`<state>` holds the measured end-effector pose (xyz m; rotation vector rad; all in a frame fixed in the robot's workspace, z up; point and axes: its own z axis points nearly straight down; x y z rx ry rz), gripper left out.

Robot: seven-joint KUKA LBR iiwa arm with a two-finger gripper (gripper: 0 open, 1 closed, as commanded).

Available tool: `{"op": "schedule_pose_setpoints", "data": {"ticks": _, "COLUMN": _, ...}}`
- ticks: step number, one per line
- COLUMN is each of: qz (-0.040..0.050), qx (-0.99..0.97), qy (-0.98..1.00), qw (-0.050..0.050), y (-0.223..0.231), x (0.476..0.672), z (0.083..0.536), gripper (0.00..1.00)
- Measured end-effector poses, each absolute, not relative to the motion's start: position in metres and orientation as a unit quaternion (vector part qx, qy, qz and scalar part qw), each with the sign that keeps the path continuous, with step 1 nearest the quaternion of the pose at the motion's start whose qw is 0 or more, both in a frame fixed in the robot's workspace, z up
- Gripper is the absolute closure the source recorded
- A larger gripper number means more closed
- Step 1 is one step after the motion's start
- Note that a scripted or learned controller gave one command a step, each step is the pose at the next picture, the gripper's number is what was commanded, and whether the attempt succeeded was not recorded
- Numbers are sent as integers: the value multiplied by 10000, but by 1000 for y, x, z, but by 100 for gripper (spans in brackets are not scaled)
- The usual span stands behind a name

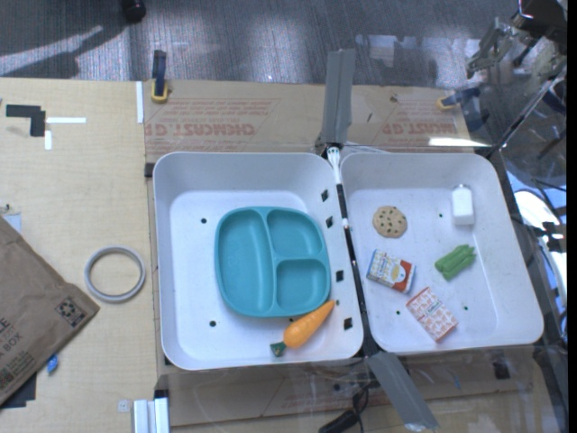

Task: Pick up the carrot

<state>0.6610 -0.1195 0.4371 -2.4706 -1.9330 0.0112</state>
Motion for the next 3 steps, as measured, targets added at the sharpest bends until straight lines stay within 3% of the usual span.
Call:
{"op": "schedule_pose_setpoints", "data": {"ticks": 1, "qz": 47, "qx": -8533, "qy": -5215, "qw": 23, "y": -138, "x": 651, "z": 420, "gripper": 0}}
{"op": "schedule_pose_setpoints", "data": {"ticks": 2, "qz": 41, "qx": -9000, "qy": -4359, "qw": 15, "y": -189, "x": 661, "z": 436, "gripper": 0}}
{"op": "schedule_pose_setpoints", "data": {"ticks": 3, "qz": 46, "qx": -9318, "qy": -3630, "qw": 19, "y": -216, "x": 621, "z": 437, "gripper": 0}}
